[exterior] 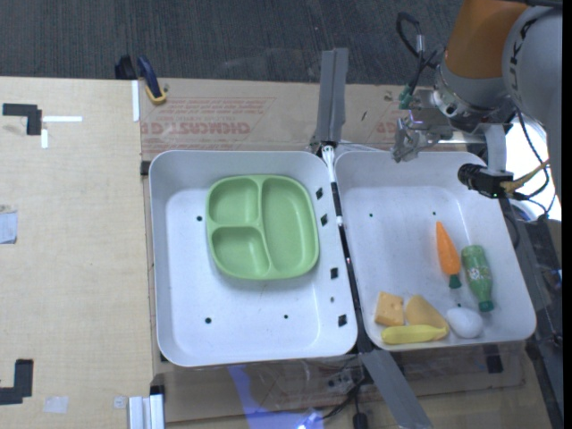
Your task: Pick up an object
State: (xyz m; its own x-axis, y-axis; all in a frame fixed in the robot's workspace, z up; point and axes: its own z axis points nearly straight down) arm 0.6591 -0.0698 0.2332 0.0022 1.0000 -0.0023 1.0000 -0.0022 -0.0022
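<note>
My gripper hangs over the far edge of the right bin, near its back left corner, well above the objects. Nothing shows between its fingers. In the right bin's near right part lie an orange carrot, a green bottle, a white egg-like piece, a yellow banana and two yellow-orange cheese-like wedges. A green divided plate rests in the left bin.
A grey divider post rises behind the seam between the bins. Cables and a black fitting hang by the right bin's far right rim. The wooden bench stretches to the left.
</note>
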